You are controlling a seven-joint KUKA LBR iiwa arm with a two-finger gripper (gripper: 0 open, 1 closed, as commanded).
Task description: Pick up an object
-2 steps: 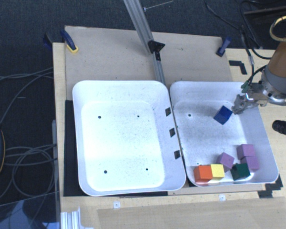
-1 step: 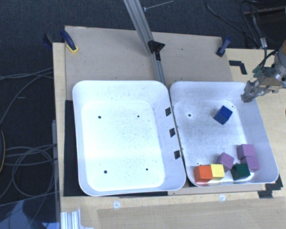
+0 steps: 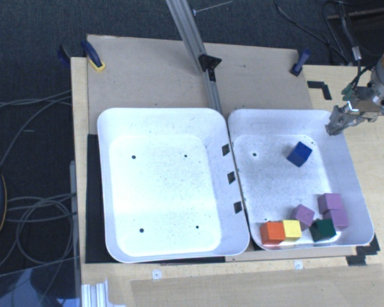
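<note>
Nothing's picked yet: the gripper [image 3: 338,121] hangs by the right bin's [image 3: 352,171] rim, its opening unclear, the blue cube [image 3: 299,153] untouched.

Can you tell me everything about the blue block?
The blue block is a small cube with flat faces and sharp corners, a deep plain blue, looking like painted wood or foam. It sits by itself on the speckled white floor of the right bin, in the upper part, turned a little so a corner points downward in the picture. Nothing touches it but the bin floor. The other blocks are huddled far away in the bottom corner, and the gripper hovers off to its upper right.
</note>
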